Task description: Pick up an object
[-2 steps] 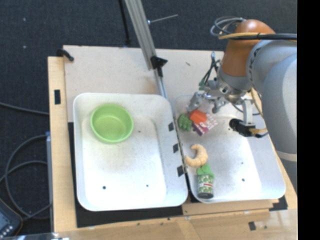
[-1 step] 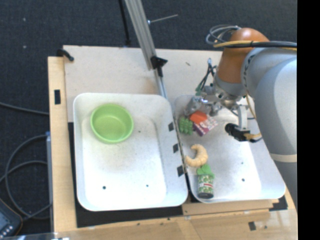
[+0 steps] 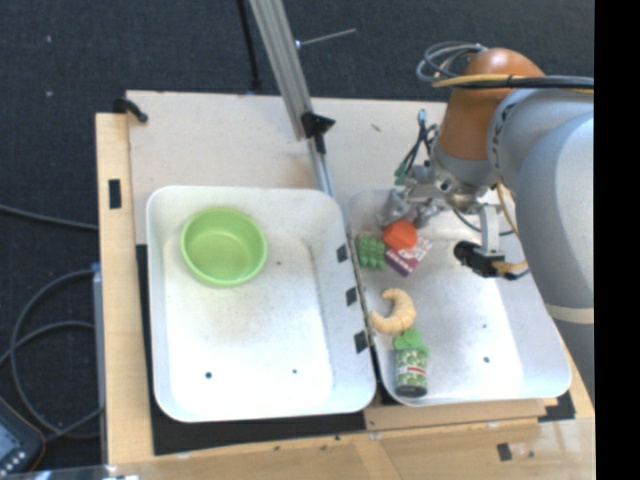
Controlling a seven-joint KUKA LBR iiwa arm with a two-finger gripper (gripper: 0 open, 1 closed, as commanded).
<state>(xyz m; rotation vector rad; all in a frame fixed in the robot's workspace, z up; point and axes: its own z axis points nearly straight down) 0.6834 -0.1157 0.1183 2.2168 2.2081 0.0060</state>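
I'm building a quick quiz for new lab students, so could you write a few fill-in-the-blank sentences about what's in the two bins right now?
1. The green bowl sits in the ____ bin as the camera sees it.
2. The croissant lies in the right bin, just above a green ____.
3. The end effector hovers over the far end of the right bin, close to an ____ object.

Missing words: left; can; orange
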